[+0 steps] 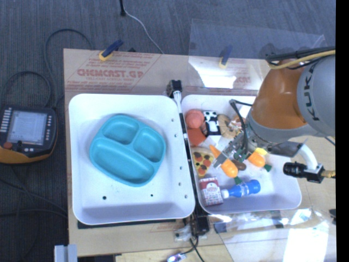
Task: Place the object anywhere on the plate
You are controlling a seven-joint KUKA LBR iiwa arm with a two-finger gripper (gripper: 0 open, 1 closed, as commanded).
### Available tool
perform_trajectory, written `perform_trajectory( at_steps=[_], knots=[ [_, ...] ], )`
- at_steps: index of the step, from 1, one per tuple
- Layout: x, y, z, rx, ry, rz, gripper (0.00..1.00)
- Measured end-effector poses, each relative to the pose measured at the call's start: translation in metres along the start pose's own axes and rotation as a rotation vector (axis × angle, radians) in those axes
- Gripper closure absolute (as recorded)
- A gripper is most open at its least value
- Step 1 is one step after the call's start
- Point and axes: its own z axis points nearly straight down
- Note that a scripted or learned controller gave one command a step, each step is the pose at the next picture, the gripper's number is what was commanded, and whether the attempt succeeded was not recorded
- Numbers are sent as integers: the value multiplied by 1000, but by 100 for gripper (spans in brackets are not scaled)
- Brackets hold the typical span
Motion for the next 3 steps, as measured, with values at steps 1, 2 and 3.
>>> perform_trajectory(
  at_steps=[1,2,3],
  knots=[
    [33,65,0,-1,2,129,100],
    [100,115,0,-1,3,79,100],
    [98,113,0,-1,2,83,0]
  ],
)
